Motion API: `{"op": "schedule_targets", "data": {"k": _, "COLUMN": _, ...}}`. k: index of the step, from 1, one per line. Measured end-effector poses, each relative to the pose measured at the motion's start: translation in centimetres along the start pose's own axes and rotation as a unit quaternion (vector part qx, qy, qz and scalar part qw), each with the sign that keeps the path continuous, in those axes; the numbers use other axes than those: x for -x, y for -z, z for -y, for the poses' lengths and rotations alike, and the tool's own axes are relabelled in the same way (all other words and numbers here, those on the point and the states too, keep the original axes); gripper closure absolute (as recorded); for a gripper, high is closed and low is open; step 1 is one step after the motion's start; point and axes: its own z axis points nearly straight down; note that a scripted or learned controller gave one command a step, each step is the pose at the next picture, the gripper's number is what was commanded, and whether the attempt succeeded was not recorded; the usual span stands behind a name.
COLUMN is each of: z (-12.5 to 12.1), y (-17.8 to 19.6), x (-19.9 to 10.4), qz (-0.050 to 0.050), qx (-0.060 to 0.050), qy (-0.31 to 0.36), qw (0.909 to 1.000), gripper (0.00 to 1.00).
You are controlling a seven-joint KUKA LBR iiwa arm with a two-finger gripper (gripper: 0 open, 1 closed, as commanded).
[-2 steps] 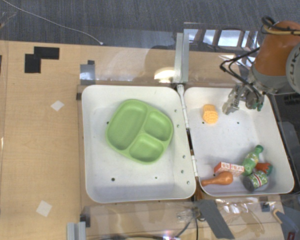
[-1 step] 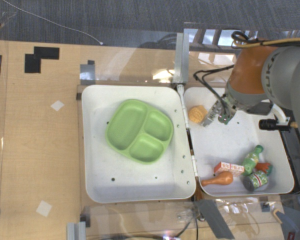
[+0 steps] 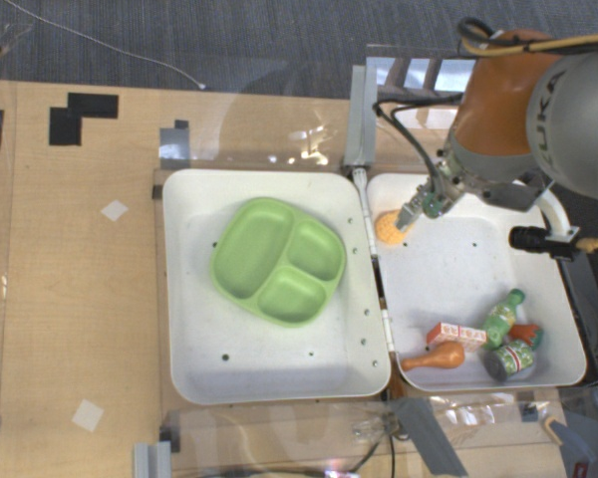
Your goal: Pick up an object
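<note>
At the right bin's (image 3: 568,297) upper-left corner, beside the wall shared with the left bin (image 3: 179,297), the gripper (image 3: 407,217) hangs just over a small round orange-yellow object (image 3: 388,228) — jaw opening cannot be told from this angle, and no grasp is visible. Lower-right corner of the same bin: green bottle (image 3: 503,315), dark can (image 3: 508,359), red-and-white box (image 3: 456,336), orange drumstick-shaped toy (image 3: 436,358). Left bin carries a green divided plate (image 3: 277,259) — roughly central.
</note>
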Motion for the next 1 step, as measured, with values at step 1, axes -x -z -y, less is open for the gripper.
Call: {"op": "schedule_targets", "data": {"k": 1, "z": 4.76, "y": -0.31, "x": -5.85, "qz": -0.003, "qx": -0.003, "qy": 0.132, "qw": 0.9913, "gripper": 1.00}}
